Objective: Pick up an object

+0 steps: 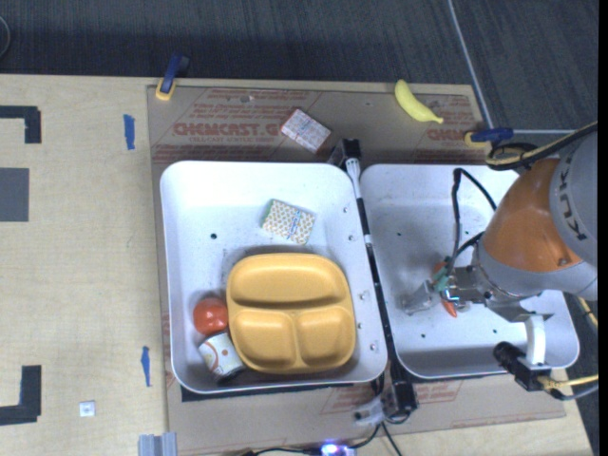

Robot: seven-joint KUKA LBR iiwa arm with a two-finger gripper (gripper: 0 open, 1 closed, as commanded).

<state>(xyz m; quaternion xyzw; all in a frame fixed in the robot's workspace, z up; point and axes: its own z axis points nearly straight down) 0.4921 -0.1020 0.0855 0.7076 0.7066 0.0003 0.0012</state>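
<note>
We see two shallow white bins side by side on the pale wooden surface (pixel 76 283), and we take the left white bin (pixel 185 255) as our landmark. Inside it, toward its near edge, lies a large yellow plastic compartment tray (pixel 290 312), flat, with three hollows facing up. Just beside the tray's left edge, in the bin's near left corner, sit a small red-orange ball (pixel 209 314) and, touching it on the near side, a small white cup with orange marks (pixel 220 354). Farther back in the same bin, just behind the tray, rests a small patterned square packet (pixel 288 221).

To the right of the landmark bin stands the right white bin (pixel 418 350), their walls touching. The grey arm with the orange band (pixel 532 231) reaches over that bin from its right side, and the claw (pixel 446 293) hangs low near the bin's floor, roughly in its middle. At the claw's tip we make out a small orange and green thing (pixel 445 297), too small to name; it lies right at the claw, but we cannot tell whether it sits between the claw's parts or merely beneath them, so we cannot tell whether the claw is released or clenched.

Behind the landmark bin, on the brown cardboard sheet (pixel 228 126), lies a small pale patterned box (pixel 305 129), and well to its right a yellow banana-shaped toy (pixel 416 103)
</note>
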